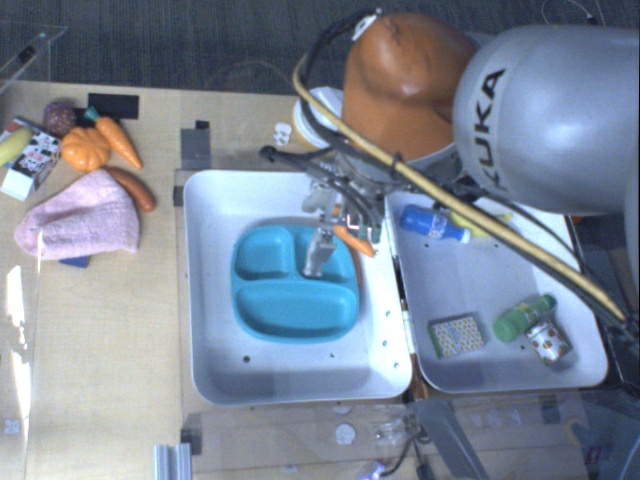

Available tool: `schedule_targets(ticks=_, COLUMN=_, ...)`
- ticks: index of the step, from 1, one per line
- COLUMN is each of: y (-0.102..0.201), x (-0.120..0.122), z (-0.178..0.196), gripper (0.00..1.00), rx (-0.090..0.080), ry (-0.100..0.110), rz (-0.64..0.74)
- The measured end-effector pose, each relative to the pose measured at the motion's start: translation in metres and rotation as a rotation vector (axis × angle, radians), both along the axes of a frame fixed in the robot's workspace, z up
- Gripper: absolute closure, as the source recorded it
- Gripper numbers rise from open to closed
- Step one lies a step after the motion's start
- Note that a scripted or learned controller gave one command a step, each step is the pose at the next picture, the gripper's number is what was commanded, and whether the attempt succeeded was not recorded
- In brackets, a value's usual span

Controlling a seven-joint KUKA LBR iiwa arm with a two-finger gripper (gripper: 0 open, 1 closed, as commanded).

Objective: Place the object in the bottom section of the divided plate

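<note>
Pale wooden bench (100, 348) is seen from above, with dark ribbed carpet (180, 18) beyond its far edge. Two shallow white plastic bins are set side by side on it. In the left bin (215, 298) lies a glossy blue divided plate (290, 303), rounded at the corners, with two small sections on the far side and one wide section on the near side.

The grey arm (545, 118), with its orange band (400, 68), is reached in from the right, and the gripper (322, 258) is hung over the plate's far right section. A small carrot (355, 240) is seen just right of the metal fingers (318, 253), at the plate's far right rim; its long axis runs slantwise, from far left to near right, with the near right end toward the bin's wall. Whether it is clasped cannot be told, nor how wide the fingers stand.

In the right bin (590, 363) are a blue and white tube (435, 224) lying crosswise, a flat speckled sponge (458, 335), a green bottle (522, 318) and a small patterned can (548, 343) touching it.

On the bench's far left are a soft pink cloth (80, 218), a small pumpkin (85, 148), a toy carrot (122, 140) and a brown sausage (135, 188), close together.
</note>
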State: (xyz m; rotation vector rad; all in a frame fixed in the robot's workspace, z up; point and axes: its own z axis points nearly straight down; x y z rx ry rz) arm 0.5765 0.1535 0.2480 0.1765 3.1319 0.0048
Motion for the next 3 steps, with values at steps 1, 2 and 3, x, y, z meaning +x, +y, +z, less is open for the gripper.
schedule_targets(ticks=1, y=0.0000, x=0.0000, z=0.0000, gripper=0.00, rx=0.000, ry=0.000, rz=0.000)
schedule_targets(ticks=2, y=0.0000, x=0.0000, z=0.0000, gripper=0.00, rx=0.000, ry=0.000, rz=0.000)
schedule_targets(ticks=3, y=0.0000, x=0.0000, z=0.0000, gripper=0.00, rx=0.000, ry=0.000, rz=0.000)
